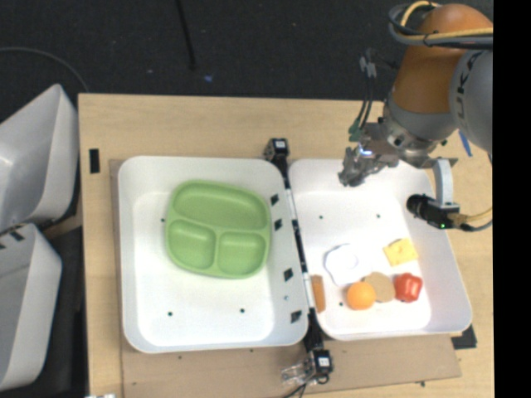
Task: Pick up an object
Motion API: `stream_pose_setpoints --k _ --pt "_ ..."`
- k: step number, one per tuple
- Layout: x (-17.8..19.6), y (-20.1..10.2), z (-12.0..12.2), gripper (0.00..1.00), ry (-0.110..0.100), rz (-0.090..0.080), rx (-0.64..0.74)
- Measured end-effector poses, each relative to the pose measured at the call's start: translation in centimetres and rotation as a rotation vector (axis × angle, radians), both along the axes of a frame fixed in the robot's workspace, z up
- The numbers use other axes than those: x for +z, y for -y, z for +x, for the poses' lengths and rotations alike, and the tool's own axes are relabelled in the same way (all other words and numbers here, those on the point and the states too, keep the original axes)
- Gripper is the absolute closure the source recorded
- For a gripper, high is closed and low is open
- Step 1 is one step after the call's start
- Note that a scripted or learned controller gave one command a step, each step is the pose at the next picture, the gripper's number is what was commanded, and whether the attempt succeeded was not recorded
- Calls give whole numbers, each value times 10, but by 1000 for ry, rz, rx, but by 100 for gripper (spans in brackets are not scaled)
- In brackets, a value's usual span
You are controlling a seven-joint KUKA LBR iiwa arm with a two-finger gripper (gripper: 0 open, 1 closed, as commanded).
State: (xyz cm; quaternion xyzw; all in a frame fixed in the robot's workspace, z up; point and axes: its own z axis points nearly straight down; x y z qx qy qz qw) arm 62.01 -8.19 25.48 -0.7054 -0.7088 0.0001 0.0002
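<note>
A light wooden bench (99, 222) on a dark floor bears two white bins; the left bin (141, 322) holds a green divided plate (219, 229); the right bin (440, 305) holds a white disc (341, 262), a yellow wedge (400, 251), an orange ball (360, 296), a tan piece (382, 285), a red piece (407, 287) and an orange stick (318, 293) by its left wall; the gripper (357, 171) hangs over that bin's far left corner, well apart from them.
</note>
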Motion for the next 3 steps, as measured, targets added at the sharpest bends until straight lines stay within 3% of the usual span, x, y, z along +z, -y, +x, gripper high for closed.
stream_pose_setpoints --k 1,3 --pt "5 -53 -15 100 1 1 1" --pt "-23 -162 -29 100 -2 1 2"
